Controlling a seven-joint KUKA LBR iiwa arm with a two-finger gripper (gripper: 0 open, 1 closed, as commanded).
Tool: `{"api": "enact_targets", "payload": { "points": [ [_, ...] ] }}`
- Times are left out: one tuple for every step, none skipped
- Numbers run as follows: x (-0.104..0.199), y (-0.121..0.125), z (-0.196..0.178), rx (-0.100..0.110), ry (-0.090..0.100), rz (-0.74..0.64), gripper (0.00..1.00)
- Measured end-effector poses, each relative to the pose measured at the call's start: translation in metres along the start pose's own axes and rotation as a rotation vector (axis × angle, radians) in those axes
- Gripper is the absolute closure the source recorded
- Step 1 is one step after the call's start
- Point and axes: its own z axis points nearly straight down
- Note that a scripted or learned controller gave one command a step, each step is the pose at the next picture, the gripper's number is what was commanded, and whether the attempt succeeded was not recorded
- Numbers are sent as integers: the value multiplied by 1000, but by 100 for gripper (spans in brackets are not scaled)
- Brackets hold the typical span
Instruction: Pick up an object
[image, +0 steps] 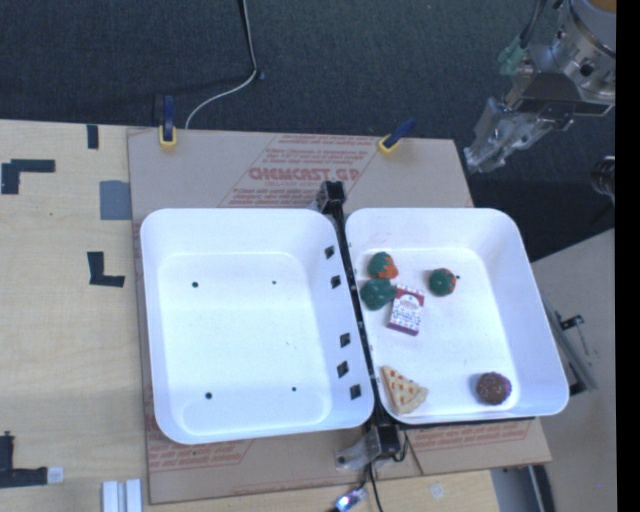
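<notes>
Below and left of the gripper (492, 140) | right bin (520, 290) holds toys, nearest the green-orange ball (442, 281) | finger state: cannot tell

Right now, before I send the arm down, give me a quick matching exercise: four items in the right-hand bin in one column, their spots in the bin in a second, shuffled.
Things:
1. small red-and-white carton
2. brown round piece
3. pie slice
4. green-and-orange piece with a dark stem

Places:
A. near front right corner
B. near front left corner, by the divider
C. middle of the bin
D. towards the back, right of the carton

Pairs: 1-C, 2-A, 3-B, 4-D
</notes>
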Motion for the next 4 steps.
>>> {"api": "enact_targets", "payload": {
  "points": [
    [71, -14, -14, -1, 3, -5, 100],
    [158, -31, -13, 1, 3, -7, 100],
    [257, -67, 38, 8, 0, -10, 100],
    [253, -65, 25, 4, 1, -3, 100]
  ]
}}
